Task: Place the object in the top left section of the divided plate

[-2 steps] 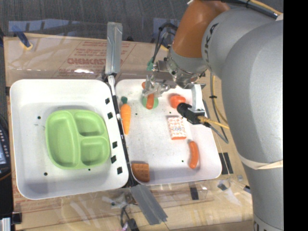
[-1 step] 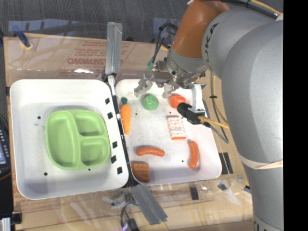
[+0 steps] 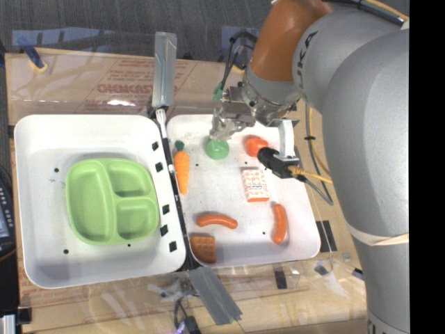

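A green divided plate (image 3: 111, 202) lies in the left bin (image 3: 42, 138), with one long section on its left and two smaller ones on its right. In the right bin (image 3: 299, 218), my gripper (image 3: 221, 133) hangs at the back, directly over a small pale green object (image 3: 217, 148). The fingers reach down to the top of that object. Whether they grip it is hidden by the wrist.
The right bin also holds a toy carrot (image 3: 181, 170) by the divider, a red-orange tomato (image 3: 255, 145), a small printed box (image 3: 256, 184), two sausages (image 3: 216, 221) (image 3: 279, 223) and a waffle-like piece (image 3: 203, 248) at the front. The arm covers the right side.
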Available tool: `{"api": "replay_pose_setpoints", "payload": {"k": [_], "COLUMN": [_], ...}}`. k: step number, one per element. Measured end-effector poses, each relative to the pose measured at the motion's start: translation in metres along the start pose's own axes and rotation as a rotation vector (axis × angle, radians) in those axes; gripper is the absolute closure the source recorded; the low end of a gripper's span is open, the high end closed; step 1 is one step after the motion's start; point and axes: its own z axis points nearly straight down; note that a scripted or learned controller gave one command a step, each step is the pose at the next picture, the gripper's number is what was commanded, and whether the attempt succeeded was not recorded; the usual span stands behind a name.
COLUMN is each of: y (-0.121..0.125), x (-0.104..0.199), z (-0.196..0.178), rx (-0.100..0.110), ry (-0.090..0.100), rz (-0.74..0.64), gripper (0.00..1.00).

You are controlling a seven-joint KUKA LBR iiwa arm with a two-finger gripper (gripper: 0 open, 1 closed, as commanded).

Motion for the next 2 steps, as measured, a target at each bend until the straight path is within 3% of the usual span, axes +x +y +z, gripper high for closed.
{"api": "replay_pose_setpoints", "payload": {"k": [1,2], "y": [-0.072,-0.106], "x": [-0.022,-0.06], "z": [0.026,0.02], "rx": [-0.008,-0.01], "ry": [0.002,0.002], "rz": [-0.165,-0.399], "gripper": [1.0,1.0]}}
